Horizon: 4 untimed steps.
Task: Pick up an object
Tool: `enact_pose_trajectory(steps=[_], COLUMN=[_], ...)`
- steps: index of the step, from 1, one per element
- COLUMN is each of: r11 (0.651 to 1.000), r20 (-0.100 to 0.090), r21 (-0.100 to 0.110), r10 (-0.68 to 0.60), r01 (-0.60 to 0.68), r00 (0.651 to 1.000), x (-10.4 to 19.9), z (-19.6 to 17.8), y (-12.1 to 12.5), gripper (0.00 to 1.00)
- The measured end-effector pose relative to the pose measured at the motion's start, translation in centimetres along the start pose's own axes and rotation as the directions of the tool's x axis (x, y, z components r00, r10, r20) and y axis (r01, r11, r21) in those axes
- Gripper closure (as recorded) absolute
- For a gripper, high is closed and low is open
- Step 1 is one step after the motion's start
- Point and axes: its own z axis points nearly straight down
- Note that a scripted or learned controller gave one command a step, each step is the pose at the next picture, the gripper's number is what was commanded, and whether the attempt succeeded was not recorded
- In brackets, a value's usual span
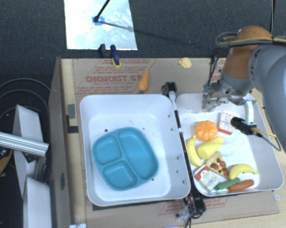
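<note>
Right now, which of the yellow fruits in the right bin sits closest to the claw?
The yellow pear, just below the orange pumpkin. The claw is at the bin's top; both bananas lie lower.

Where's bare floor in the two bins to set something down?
In the left bin, bare floor borders the blue divided plate along the back and right. The right bin is crowded in front: pumpkin, bananas, pizza slice. A bare strip lies right of the pear, toward the right wall.
</note>
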Motion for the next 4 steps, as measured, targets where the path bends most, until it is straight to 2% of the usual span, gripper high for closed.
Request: enact_pose_trajectory(steps=[1, 2, 3, 4], r11=[1.0, 1.0, 1.0, 1.0], r20=[0.0, -0.003, 0.0, 0.002], r21=[0.001, 0.005, 0.003, -0.003], r10=[0.0, 0.001, 0.012, 0.009], r01=[0.0, -0.001, -0.012, -0.008], r00=[1.0, 1.0, 1.0, 1.0], x=[0.0, 5.1, 1.5, 1.8], z=[0.0, -7.8, 2.5, 2.4], y=[0.0, -7.4, -8.9, -10.5], gripper=[0.0, 0.0, 0.0, 0.0])
